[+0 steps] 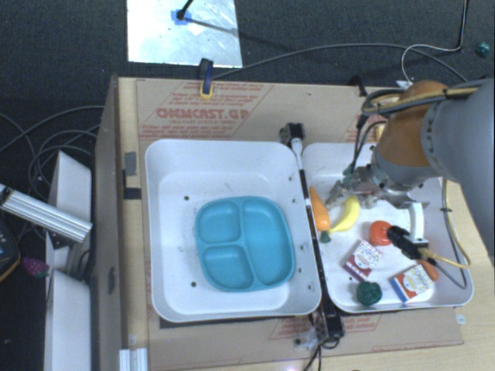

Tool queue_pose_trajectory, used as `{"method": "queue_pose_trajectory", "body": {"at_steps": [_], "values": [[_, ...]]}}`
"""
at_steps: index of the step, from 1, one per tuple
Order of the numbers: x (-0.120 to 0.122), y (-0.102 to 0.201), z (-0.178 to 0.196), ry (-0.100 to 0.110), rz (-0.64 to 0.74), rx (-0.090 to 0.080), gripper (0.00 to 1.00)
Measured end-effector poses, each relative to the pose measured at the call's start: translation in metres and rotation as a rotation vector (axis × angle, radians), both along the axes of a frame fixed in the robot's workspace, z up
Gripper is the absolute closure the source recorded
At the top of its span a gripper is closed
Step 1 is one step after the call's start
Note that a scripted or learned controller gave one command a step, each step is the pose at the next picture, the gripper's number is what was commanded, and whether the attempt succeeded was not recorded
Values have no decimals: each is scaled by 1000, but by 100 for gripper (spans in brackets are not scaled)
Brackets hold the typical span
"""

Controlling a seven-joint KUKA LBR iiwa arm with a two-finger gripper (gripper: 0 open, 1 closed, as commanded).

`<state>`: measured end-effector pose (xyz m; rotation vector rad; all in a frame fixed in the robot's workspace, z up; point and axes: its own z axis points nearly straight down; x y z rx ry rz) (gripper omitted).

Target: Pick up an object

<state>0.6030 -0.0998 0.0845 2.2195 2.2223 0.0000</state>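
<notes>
The right bin [331,158] holds a yellow banana [346,216], an orange carrot [319,209] along its left wall, a red tomato-like ball [380,232], a red and white box [363,259], a dark green lump [370,292] and a white box with blue and red print [410,284]. My gripper [348,190] hangs low over the upper end of the banana, just right of the carrot. Nothing can be seen held in it.
The left bin [166,207] carries a blue divided plate [244,242]. A small orange piece [430,270] lies near the right bin's right side. The grey arm with its orange band [406,134] crosses the right bin's far right corner. Cables trail around the bench.
</notes>
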Motion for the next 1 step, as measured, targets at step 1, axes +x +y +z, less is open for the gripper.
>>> {"method": "queue_pose_trajectory", "body": {"at_steps": [1], "values": [[1, 0, 11, -2, 1, 0, 100]]}}
